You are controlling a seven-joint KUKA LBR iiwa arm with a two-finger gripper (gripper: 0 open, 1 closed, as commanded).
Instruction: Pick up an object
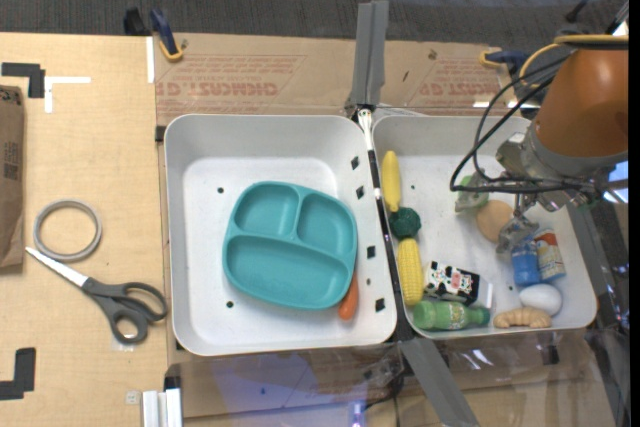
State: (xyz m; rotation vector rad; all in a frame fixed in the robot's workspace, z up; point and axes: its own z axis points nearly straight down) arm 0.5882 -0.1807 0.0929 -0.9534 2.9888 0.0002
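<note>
Gripper (520,233) hung low over right bin (440,150), grip state could not be told, just above blue bottle (526,267), tan potato (494,218) beside it, teal divided plate (291,246) in left bin (190,215)

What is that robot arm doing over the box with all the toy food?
The robot arm's gripper hangs low over the right bin, above a blue can and a tan potato-like toy. Nothing can be seen held in it yet. That bin also holds two corn cobs, a green bottle, a white egg and more toys. The left bin has a teal divided plate with a carrot beside it.
</note>
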